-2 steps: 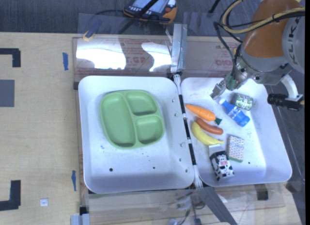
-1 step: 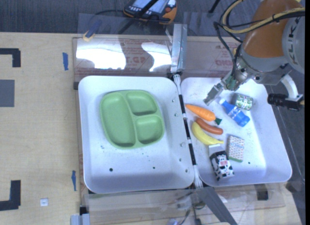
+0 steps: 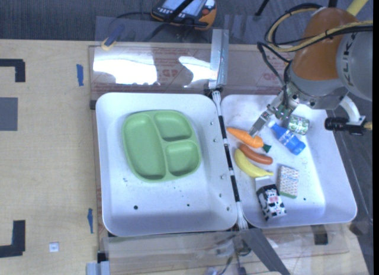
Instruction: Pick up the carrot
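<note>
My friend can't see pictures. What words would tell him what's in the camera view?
A grey robot arm's gripper hovers just above an orange carrot in the right white bin, beside a banana, a blue bottle and a small cow toy. The left white bin holds a green divided plate.

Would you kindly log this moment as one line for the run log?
end effector: just above carrot, right bin | carrot: lying in bin, not lifted | banana: beside carrot

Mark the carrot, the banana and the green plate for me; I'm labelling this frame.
carrot (image 3: 245, 137): camera view, middle of its orange body.
banana (image 3: 249, 165): camera view, middle of its yellow curve.
green plate (image 3: 137, 149): camera view, bare floor of its large compartment.
</note>
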Controlling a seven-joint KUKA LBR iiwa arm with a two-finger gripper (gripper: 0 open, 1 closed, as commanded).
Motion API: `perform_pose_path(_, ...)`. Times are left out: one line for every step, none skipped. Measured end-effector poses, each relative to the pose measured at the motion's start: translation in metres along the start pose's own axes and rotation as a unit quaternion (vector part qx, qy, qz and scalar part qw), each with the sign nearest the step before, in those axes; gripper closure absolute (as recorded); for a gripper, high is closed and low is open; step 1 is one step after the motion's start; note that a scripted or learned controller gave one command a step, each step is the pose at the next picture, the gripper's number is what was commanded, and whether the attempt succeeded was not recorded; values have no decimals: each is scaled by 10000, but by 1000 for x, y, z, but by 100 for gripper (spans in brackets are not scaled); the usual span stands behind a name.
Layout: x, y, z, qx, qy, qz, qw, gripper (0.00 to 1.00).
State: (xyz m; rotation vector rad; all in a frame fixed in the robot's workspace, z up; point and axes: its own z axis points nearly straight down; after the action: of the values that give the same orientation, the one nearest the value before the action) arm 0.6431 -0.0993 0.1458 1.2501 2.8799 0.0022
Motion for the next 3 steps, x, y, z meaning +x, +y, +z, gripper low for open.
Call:
perform_pose_path(-1, -26, 59, -13, -18, -694, 9976, 0)
perform_pose_path(-18, -30, 59, -17, -22, -642, 9979, 0)
perform_pose_path(20, -14, 59, -7, -1, 1069, 9943, 0)
